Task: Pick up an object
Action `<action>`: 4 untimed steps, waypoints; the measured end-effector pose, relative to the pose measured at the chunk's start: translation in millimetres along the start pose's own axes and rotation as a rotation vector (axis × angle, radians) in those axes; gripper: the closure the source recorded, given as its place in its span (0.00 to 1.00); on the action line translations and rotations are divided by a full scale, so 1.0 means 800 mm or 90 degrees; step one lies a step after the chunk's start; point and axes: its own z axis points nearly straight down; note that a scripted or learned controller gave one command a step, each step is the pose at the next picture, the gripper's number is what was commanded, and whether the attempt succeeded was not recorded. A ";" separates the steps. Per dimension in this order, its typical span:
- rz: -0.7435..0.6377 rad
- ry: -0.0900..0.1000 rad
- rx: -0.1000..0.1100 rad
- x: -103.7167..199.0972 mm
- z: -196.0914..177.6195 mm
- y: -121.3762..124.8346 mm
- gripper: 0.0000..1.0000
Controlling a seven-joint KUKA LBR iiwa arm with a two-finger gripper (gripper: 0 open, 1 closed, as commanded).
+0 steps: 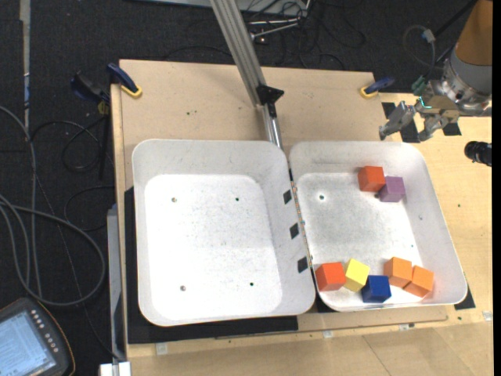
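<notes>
arm point(476, 41): cut off by the right and top edges; just the orange band and grey wrist are in frame.
tool point(409, 124): small and dark against the counter point(196, 92); finger state cannot be told.
purple cube point(392, 188): left side partly covered by the orange cube point(372, 178) touching it.
blue cube point(376, 288): overlaps the lower edge of the yellow cube point(356, 274).
2 orange cubes point(411, 276): pressed together at the bin's wall, shared faces hidden.
pendant screen point(27, 343): cut off by the left and bottom edges; display unreadable.
pole point(239, 37): top runs out of frame.
</notes>
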 end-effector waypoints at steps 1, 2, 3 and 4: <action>0.000 0.000 0.000 0.000 0.000 0.000 0.00; 0.002 0.001 0.003 -0.005 0.057 -0.007 0.00; 0.002 0.001 0.004 -0.006 0.138 -0.008 0.00; 0.000 0.001 0.003 -0.005 0.191 -0.009 0.00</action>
